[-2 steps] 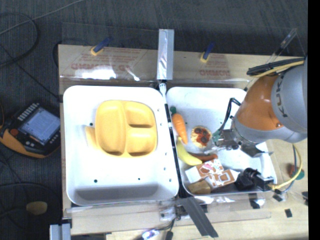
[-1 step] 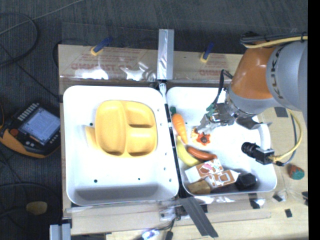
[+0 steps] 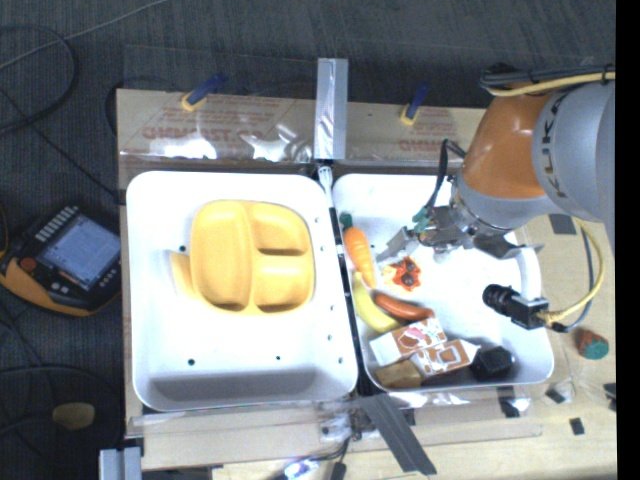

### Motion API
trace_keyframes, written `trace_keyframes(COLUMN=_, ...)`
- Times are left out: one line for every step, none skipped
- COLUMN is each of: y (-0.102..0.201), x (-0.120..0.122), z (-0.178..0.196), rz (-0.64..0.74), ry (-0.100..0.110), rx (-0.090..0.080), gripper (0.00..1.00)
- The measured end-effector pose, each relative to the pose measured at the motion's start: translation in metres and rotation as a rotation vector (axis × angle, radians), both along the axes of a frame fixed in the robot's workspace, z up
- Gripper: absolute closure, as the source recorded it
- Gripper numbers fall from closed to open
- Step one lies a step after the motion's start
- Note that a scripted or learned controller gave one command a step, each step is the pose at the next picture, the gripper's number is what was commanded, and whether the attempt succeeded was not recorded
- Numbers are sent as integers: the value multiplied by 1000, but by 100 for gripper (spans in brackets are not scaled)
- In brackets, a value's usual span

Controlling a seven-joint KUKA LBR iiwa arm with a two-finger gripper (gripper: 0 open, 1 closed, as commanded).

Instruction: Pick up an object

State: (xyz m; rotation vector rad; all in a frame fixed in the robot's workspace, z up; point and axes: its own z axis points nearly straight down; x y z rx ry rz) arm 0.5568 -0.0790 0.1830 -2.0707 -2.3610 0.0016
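I see 2 bins. Nearest me, the right bin holds a carton, sausage, banana and carrot, crowded at its left wall. Gripper hangs above them, jaws apart, nothing between. Yellow tray sits in the left bin.

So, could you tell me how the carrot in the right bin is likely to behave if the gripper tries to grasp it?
The carrot looks stiff and tapered, so it may slip from a pinch. Being round, it could roll, though the bin wall and banana beside it probably limit that.
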Motion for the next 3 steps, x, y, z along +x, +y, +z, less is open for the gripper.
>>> trace_keyframes(y=-30, x=-2, z=-93, rz=-121, ry=-13, rx=-1, gripper=0)
trace_keyframes(y=-29, x=-1, z=-84, rz=-121, ry=-13, rx=1, gripper=100)
trace_keyframes(y=18, x=31, z=36, rz=-67, ry=0, rx=-3, gripper=100)
